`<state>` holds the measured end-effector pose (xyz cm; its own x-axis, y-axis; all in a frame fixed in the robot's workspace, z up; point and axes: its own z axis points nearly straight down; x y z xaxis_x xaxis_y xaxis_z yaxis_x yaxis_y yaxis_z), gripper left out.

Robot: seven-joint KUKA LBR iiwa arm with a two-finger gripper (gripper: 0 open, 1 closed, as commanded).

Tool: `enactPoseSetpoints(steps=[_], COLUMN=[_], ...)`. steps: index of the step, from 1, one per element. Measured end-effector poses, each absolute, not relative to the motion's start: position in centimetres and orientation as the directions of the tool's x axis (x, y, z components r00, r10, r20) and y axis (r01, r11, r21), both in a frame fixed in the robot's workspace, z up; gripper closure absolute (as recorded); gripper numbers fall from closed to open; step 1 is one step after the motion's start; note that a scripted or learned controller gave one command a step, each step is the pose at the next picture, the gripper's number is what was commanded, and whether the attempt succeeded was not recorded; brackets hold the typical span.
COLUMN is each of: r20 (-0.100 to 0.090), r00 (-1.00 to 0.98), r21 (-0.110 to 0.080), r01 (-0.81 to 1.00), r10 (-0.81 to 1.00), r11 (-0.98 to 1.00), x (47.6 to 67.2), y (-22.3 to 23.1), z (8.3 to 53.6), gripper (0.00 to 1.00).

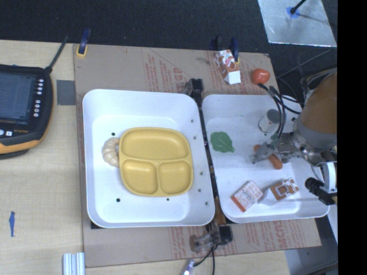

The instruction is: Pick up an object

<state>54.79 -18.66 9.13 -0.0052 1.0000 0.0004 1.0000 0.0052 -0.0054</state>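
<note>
From the overhead camera view, the grey arm [318, 116] comes in at three o'clock and bends over the right bin [241, 110]. Its gripper [268, 153] sits low in the middle of that bin, with the tips just beside a small orange carrot-like piece [277, 162], which lies at about four o'clock from the tips. Whether the pincer is spread or pressed together cannot be told here, and nothing shows clearly between its tips.

At nine o'clock from the gripper, near the bin's left wall, lies a green leaf-shaped toy [222, 142]. Toward six o'clock, along the bin's near side, rest a small red-and-white carton [247, 195] and, to its right, a brown-and-white packet [283, 189], close together but apart.

The left bin [103, 110] holds a yellow divided plate [155, 160] at its centre, with a pale round item [110, 152] touching the plate's nine o'clock edge.

Outside the bins, at twelve o'clock from the right bin, a small box [227, 65] and a red tomato-like ball [260, 75] sit on the cardboard sheet [143, 67]. A teach pendant [23, 109] lies at the far nine o'clock side.
</note>
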Motion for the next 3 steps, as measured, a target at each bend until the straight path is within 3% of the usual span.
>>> enactPoseSetpoints(steps=[1,2,3], r20=[0.0,0.0,0.0], r00=[-0.003,-0.005,-0.006], r21=[-0.002,-0.004,-0.004], r01=[1.0,1.0,1.0], r10=[1.0,1.0,1.0], r11=[0.003,0.005,0.006], x=[60.6,56.8,55.1], y=[-20.0,-21.2,-17.5], z=[9.2,9.2,9.2], gripper=[0.0,0.0,0.0])
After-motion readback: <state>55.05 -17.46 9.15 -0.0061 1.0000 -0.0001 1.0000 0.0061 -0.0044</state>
